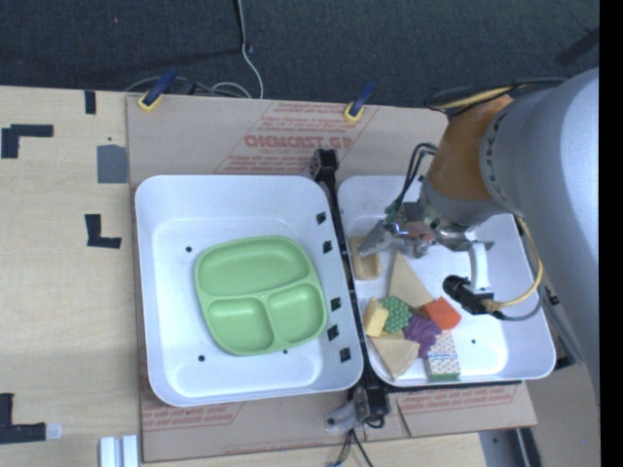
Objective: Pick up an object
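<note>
Hovering over the right bin (506, 358), tool (375, 246) (perhaps touching tan block (367, 266)).

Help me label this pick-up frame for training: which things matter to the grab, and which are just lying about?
Belongs to the job:
- gripper, low in the right bin
- pile of small objects: tan piece, green piece, purple piece, orange piece

Just lying about:
- green divided plate in the left bin
- cardboard sheet
- clamps

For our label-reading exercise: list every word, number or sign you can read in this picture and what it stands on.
"CHOICAST" or similar, red print on the cardboard sheet behind the bins; letters blurred, reading uncertain.
Smaller red print beneath it: too blurred to read.
Red print on the cardboard's front edge: too small to read.
</note>
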{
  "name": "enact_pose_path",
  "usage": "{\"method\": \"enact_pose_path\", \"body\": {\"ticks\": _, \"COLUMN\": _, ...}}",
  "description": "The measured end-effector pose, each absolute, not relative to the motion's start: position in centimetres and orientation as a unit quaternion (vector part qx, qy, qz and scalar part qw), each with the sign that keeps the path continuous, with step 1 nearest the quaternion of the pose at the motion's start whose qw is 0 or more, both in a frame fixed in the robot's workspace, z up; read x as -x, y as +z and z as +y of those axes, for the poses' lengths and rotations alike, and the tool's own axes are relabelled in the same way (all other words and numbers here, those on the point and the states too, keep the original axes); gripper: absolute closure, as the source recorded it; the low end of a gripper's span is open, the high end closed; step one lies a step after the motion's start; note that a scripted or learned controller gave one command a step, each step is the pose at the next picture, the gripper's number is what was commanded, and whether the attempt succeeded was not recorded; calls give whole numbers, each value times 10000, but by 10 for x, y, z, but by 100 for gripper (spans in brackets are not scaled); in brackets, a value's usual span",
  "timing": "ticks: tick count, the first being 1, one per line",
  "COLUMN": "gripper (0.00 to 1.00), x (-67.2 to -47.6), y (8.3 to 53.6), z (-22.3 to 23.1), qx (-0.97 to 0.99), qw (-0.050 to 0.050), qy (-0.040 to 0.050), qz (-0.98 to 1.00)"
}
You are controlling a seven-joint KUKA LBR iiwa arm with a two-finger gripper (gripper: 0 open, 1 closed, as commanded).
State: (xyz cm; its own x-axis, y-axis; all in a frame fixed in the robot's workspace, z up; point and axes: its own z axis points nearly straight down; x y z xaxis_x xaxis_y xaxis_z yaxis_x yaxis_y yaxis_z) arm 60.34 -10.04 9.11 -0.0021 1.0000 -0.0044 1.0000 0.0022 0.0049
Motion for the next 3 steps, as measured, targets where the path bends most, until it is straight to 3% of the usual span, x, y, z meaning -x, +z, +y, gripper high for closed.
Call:
{"method": "enact_pose_path", "body": {"ticks": 1, "gripper": 0, "x": -509, "y": 90, "z": -114, "qx": -7087, "qw": 22, "qy": 21, "qz": 7055}}
{"method": "enact_pose_path", "body": {"ticks": 2, "gripper": 100, "x": -514, "y": 102, "z": -111, "qx": -7064, "qw": 33, "qy": 54, "qz": 7077}}
{"method": "enact_pose_path", "body": {"ticks": 3, "gripper": 100, "x": -499, "y": 209, "z": -150, "qx": -7079, "qw": 41, "qy": 14, "qz": 7063}}
